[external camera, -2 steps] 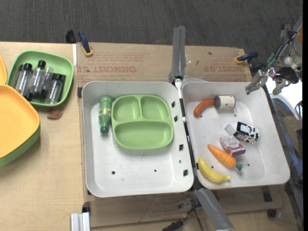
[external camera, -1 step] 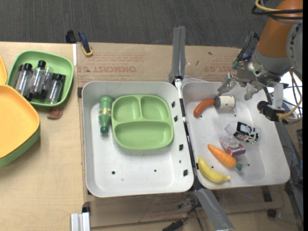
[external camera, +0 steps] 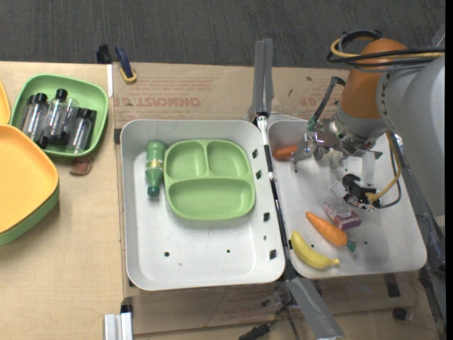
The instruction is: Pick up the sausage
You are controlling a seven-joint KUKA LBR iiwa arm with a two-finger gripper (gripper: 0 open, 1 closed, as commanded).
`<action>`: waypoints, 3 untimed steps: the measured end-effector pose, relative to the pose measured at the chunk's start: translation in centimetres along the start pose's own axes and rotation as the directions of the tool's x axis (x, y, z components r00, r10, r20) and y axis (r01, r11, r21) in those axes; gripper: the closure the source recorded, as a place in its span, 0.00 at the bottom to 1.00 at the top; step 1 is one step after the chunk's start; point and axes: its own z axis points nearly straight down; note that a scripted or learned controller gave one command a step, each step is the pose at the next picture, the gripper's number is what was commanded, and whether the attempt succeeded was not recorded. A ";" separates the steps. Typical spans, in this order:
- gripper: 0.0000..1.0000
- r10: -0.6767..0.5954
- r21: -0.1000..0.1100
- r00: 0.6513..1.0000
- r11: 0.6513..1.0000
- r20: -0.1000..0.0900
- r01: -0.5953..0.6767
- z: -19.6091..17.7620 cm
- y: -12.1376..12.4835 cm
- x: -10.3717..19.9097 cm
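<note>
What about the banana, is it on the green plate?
No, the banana lies in the right bin, the green plate in the left bin.

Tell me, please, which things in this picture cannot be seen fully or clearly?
In the camera view:
- sausage: its right end is hidden behind the gripper.
- right bin: the arm covers its far right corner.
- pink packet: its print is too small to read.
- yellow plates: cut off by the left edge.
</note>
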 end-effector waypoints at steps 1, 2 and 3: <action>1.00 0.003 0.005 1.000 1.000 0.001 -0.003 -0.8 -0.1 -0.2; 1.00 0.018 -0.001 1.000 1.000 0.000 -0.018 -0.8 -1.5 -9.4; 1.00 -0.139 -0.002 0.990 0.990 -0.001 0.139 -1.4 -6.8 -10.3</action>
